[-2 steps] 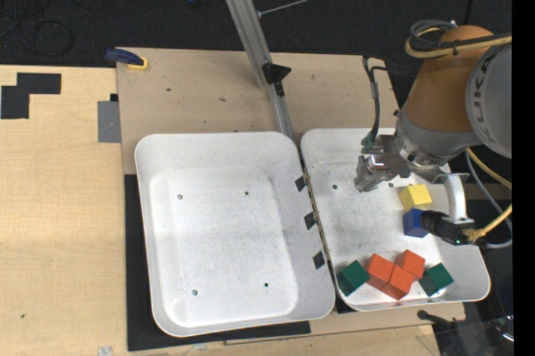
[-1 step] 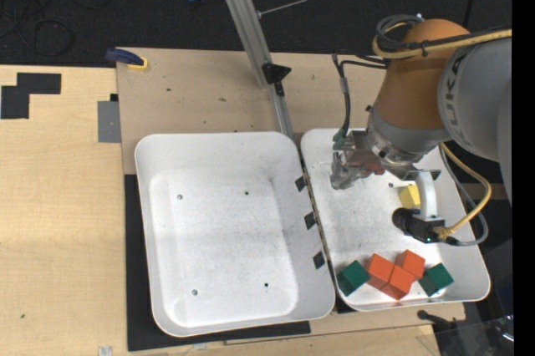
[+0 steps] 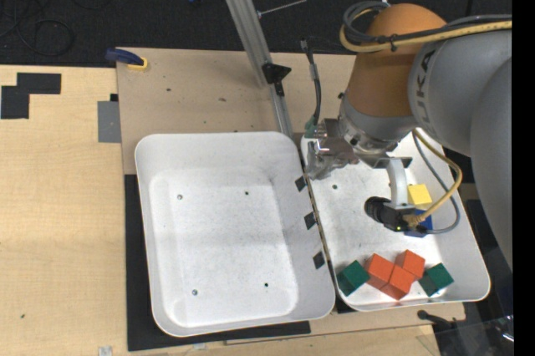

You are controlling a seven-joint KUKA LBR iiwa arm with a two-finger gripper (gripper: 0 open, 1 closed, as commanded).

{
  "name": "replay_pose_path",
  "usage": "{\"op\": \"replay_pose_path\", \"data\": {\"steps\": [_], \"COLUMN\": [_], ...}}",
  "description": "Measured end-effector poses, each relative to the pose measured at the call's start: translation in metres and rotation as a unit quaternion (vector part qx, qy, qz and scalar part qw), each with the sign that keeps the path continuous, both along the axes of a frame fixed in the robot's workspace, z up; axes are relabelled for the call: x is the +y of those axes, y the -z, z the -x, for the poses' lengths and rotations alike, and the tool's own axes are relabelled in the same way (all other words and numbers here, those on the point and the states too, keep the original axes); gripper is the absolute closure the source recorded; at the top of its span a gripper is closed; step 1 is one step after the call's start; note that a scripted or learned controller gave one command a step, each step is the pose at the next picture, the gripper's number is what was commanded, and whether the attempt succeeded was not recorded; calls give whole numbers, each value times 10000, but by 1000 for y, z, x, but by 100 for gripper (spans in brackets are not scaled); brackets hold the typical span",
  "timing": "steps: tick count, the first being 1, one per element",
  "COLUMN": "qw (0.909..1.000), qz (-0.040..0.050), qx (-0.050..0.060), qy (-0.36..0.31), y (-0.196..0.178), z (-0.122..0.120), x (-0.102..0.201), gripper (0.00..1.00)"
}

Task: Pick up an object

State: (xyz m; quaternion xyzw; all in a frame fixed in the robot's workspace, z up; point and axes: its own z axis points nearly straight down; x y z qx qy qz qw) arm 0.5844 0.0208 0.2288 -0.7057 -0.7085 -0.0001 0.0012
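Note:
My gripper (image 3: 319, 155) hangs over the far left corner of the right bin (image 3: 351, 194), close to the wall between the two bins. No object shows at it. Along that bin's near edge lie several blocks: a green block (image 3: 353, 276), three orange blocks (image 3: 381, 269) packed together, and a second green block (image 3: 436, 279) at the right. A yellow block (image 3: 420, 195) and a small blue piece (image 3: 424, 222) lie at the bin's right side, partly hidden by the arm's cable.
The left bin (image 3: 159, 158) stands beside the right one, with black clips (image 3: 310, 220) along the shared wall. A slanted aluminium rail (image 3: 247, 20) rises behind the bins. The arm's orange band (image 3: 393, 70) looms over the right bin's far side.

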Motion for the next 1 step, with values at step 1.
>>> {"op": "replay_pose_path", "data": {"steps": [1], "qw": [10000], "qz": [9], "qx": [2], "qy": [-2], "y": [-2], "z": [-6], "x": [58], "gripper": [100]}}
